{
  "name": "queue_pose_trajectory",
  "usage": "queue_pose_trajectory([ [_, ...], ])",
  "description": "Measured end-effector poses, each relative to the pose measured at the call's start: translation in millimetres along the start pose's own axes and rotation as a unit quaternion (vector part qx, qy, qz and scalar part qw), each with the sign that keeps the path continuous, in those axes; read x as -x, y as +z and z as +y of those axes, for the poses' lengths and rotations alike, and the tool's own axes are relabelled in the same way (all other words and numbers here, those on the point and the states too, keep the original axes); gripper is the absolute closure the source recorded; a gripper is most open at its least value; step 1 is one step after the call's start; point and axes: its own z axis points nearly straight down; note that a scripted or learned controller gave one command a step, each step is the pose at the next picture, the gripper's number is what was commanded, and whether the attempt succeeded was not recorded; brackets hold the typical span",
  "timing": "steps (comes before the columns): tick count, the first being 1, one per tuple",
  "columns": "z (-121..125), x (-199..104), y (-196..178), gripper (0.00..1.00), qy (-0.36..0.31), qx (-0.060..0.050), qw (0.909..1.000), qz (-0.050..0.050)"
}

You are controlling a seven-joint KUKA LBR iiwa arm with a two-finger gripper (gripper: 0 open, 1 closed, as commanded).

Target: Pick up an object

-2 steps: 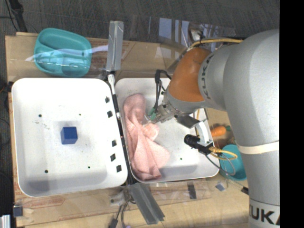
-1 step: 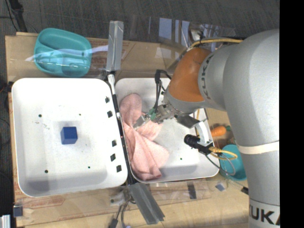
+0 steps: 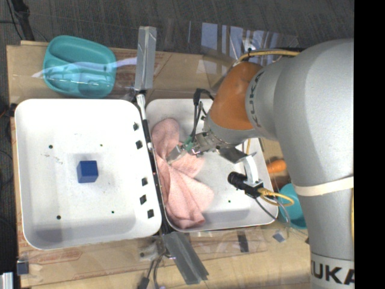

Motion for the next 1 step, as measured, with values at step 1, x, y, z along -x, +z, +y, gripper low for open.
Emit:
queue_pose_trajectory([
  [1, 0.6, -0.5, -9.7, 1.0, -0.002, 0.0, 1.0, 0.0],
])
